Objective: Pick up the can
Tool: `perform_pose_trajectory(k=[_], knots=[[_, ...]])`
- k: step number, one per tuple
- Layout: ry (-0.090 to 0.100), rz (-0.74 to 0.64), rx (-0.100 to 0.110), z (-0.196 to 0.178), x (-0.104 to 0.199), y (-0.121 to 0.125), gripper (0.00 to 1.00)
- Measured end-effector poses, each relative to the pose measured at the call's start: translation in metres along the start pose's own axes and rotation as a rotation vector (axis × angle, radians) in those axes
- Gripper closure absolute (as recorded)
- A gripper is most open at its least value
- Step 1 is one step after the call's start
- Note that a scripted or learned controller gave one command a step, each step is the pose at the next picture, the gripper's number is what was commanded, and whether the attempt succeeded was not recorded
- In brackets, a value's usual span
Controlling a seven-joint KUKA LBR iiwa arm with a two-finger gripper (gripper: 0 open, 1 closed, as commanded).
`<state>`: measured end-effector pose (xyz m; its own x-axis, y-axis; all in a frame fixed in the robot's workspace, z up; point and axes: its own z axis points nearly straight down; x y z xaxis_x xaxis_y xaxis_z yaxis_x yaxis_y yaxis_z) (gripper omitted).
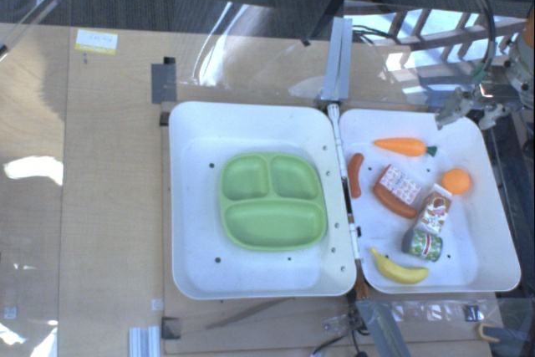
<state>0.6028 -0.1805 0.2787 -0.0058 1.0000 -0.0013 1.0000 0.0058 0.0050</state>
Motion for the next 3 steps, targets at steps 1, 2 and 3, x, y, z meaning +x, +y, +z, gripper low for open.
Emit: perform_pose_trajectory(k=[1, 2, 3], knots=[[0.0, -0.118, 0.001, 0.115, -0.024, -0.021, 0.0], [-0.004, -0.371, -0.007, 0.19, -0.025, -0.096, 0.0], [-0.001, -0.115, -0.01, 0.189, 0.047, -0.063, 0.0]])
